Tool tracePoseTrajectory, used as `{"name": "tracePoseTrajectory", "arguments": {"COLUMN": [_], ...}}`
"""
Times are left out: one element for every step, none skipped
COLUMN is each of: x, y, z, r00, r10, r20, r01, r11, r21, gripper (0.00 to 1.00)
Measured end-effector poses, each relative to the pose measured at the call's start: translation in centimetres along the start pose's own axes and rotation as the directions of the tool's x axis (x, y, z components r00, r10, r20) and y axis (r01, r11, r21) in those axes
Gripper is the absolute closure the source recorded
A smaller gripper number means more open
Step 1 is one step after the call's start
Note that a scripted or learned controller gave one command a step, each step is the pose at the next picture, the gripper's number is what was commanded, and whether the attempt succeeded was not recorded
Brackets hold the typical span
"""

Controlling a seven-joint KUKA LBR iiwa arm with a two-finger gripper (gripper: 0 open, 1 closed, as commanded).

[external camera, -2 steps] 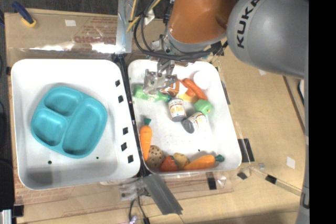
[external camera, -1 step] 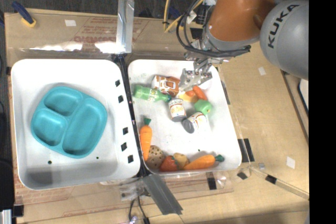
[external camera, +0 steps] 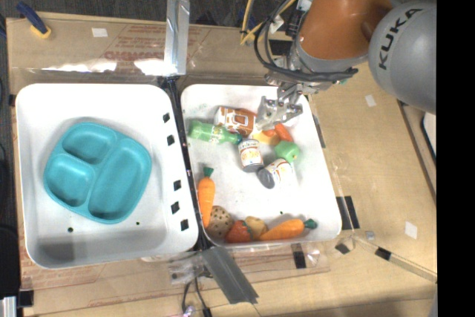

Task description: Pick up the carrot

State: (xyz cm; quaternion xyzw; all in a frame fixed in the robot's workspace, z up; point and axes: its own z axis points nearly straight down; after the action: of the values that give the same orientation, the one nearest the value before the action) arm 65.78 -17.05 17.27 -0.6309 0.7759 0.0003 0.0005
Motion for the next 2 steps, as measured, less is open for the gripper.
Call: {"name": "tracePoseTrajectory", "arguments": {"x": [-0.31, -0.30], "y": [5.48, 5.46], "z": [1.26, 1.23], "r00": [0.994, 0.994], "r10": [-0.110, -0.110], "r20": [0.001, 0.001], "r01": [0.110, 0.110], "r11": [0.994, 0.994], "r21": [-0.003, -0.002], "gripper": [1.00, 0.00]}}
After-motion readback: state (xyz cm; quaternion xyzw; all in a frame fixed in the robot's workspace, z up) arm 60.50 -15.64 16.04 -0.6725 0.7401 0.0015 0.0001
